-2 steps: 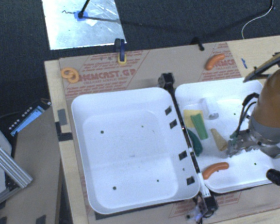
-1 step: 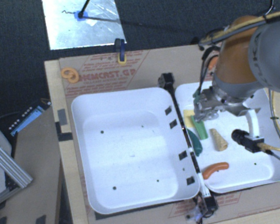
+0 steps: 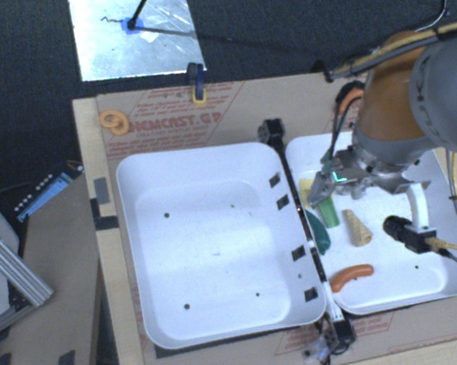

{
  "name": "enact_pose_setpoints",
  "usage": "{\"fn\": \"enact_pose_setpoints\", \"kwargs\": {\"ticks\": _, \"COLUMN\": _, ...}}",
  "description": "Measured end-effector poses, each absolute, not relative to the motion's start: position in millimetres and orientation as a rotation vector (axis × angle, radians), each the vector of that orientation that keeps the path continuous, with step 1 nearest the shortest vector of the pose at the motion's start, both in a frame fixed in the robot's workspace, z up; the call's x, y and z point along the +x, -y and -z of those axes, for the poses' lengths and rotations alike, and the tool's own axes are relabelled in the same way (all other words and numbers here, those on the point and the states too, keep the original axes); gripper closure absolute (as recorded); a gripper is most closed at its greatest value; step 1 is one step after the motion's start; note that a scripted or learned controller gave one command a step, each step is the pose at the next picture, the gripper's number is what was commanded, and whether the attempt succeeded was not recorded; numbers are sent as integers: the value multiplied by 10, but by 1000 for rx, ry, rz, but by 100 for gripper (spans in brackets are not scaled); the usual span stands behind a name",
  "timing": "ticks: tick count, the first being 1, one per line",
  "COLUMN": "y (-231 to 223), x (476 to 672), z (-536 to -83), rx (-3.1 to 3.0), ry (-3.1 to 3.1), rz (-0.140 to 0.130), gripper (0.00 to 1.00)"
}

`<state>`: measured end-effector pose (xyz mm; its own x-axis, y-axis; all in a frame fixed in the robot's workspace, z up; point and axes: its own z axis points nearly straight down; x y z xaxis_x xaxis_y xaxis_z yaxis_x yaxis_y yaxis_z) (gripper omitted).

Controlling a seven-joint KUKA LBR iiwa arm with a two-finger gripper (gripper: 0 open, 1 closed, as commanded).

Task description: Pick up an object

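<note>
Robotics lab: grey arm, white bins on taped cardboard bench.

In the right bin, an orange sausage-shaped piece lies flat near the front wall. A tan cone lies just behind it, pointing back. A green cylinder and a dark green piece sit close by the left wall.

Both white bins look like smooth, slightly glossy plastic. Left of the gripper, they rest on matt printed cardboard. Far beyond lies a shiny, crinkled foil sheet.
</note>
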<state>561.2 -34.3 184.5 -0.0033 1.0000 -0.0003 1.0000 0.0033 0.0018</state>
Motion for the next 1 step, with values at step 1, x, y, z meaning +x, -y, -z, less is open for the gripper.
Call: {"fn": "enact_pose_setpoints", "kwargs": {"ticks": 1, "y": 260, "x": 5775, "z": -1845, "rx": 2214, "ry": -2226, "rz": -3, "gripper": 0}}
